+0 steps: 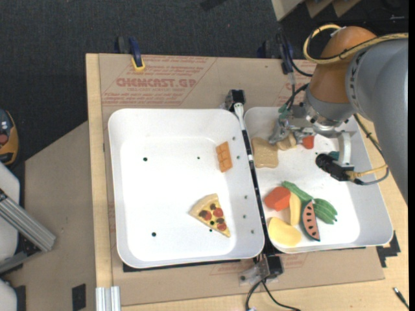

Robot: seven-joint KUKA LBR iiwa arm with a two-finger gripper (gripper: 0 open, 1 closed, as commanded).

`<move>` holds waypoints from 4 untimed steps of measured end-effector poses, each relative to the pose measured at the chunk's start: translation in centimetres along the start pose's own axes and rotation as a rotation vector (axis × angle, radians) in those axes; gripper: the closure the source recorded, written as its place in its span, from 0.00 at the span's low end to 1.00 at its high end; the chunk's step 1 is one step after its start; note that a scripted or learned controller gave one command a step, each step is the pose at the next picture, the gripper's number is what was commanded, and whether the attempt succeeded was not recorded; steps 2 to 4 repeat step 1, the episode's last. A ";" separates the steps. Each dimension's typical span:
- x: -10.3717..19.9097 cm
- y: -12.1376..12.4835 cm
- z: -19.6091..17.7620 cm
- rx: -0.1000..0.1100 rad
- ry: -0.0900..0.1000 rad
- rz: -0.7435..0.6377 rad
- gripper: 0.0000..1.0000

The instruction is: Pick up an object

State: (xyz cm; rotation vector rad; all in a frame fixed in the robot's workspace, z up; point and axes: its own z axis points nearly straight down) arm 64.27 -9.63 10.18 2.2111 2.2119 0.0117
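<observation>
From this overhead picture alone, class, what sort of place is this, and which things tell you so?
Probably a robotics lab test bench: a robot arm reaches over two white bins holding toy food, such as a pizza slice and a watermelon slice, on a clamped board.

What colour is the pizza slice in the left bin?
The pizza slice is yellow-tan with red and dark topping dots, seen clearly in the camera view.

Left bin [123,173] holds a waffle [224,156] far right and a pizza slice [212,214] nearer. Right bin [369,229] holds bread [264,153] far left, produce [299,214] near.
</observation>
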 end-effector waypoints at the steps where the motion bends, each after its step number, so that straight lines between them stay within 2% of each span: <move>1: 3.9 0.8 -8.9 0.006 0.005 -0.005 1.00; 4: 3.9 0.8 -8.9 0.006 0.005 -0.005 1.00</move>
